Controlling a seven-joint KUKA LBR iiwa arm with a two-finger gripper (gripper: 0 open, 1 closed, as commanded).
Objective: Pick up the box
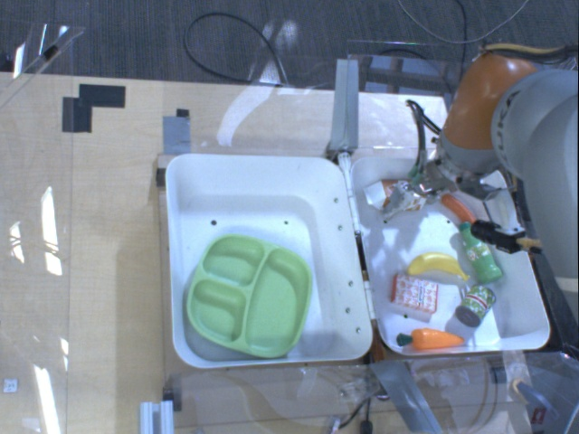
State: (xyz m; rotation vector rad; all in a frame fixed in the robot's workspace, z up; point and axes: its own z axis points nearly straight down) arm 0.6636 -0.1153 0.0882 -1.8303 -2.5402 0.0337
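A pale wooden worktop (90, 242) is seen from above, w/ dark carpet and loose cables beyond its far edge, and two shallow white bins are set on it side by side. The left bin (235, 188) carries a green sectioned tray (251, 295); the right bin (525, 328) carries the small items.

The gripper (404, 197) is found low in the far-left part of the right bin, over a bit of crumpled packaging (what it is cannot be made out). Its condition cannot be told: the tip is small and mixed w/ clutter, and nothing can be confirmed as grasped.

The box (415, 295), red and white, lies flat on the bin floor, toward the camera from the gripper and almost straight below it in the picture, apart from it, approx. between the gripper and the near rim. Its long axis is judged to run roughly across the bin, slightly tilted. A banana (436, 265) lies just beyond the box on the gripper's side, a carrot (436, 338) just past it near the rim, a can (475, 304) and green bottle (479, 256) off to the right.

The arm (507, 107) is reached in from the right, orange band up, wrist bent down and leftward into the bin. The coming move is judged to call for a shift toward the near rim, clearing the banana.
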